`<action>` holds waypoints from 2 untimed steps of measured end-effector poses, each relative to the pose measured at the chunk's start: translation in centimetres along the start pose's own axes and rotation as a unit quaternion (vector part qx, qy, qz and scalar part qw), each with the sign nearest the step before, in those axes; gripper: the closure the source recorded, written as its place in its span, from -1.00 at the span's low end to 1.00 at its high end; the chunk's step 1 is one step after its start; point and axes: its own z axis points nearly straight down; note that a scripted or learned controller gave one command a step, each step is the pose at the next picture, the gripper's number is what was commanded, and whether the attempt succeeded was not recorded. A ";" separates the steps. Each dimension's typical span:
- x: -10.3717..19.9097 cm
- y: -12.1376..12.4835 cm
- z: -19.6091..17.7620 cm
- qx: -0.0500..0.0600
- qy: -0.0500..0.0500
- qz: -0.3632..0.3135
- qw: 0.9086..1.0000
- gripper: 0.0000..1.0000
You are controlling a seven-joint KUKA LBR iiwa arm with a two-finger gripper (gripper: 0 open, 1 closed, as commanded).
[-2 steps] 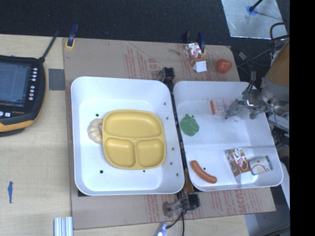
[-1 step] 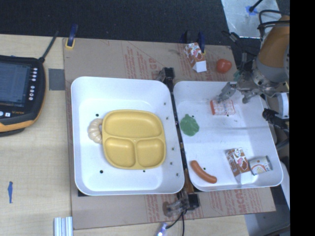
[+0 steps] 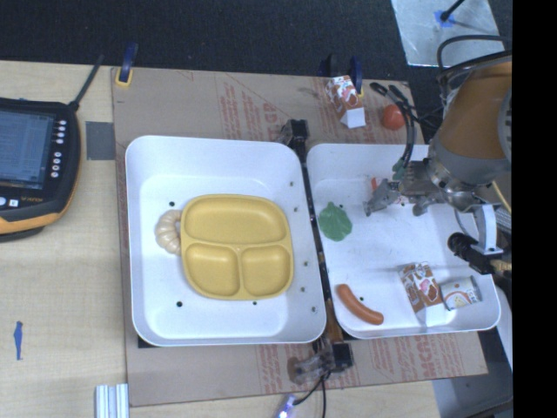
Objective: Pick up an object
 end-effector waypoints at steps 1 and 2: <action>-6.7 7.6 3.6 -0.001 0.000 0.002 1.000 -1.00; -4.3 1.1 2.5 0.000 0.000 0.002 1.000 -1.00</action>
